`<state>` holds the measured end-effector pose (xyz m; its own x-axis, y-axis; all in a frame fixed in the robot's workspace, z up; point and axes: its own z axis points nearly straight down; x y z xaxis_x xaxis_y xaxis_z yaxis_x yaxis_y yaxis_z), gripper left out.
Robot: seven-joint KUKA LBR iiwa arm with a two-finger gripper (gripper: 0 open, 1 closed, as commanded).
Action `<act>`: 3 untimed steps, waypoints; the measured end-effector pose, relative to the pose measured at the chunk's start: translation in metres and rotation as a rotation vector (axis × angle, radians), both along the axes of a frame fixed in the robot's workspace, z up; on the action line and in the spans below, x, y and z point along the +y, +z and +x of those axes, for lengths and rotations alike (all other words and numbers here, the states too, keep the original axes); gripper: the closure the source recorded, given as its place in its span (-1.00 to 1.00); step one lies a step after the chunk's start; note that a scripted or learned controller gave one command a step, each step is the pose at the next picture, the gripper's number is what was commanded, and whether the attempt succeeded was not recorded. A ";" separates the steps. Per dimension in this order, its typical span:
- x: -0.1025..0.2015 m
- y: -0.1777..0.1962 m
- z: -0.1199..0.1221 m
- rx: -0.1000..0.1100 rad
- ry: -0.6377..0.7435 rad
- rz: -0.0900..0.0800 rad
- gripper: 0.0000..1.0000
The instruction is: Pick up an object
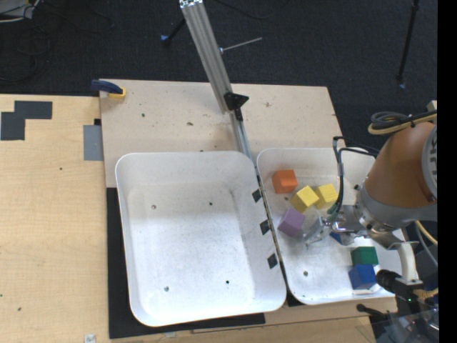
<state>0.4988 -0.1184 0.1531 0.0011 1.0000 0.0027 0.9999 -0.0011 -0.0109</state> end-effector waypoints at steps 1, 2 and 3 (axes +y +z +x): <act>0.009 -0.059 -0.005 -0.003 0.000 0.000 -1.00; 0.006 -0.047 -0.005 -0.005 -0.011 -0.001 1.00; 0.006 0.016 -0.002 -0.014 0.002 -0.003 1.00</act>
<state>0.4965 -0.1126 0.1690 -0.0004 1.0000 -0.0003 1.0000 0.0004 0.0032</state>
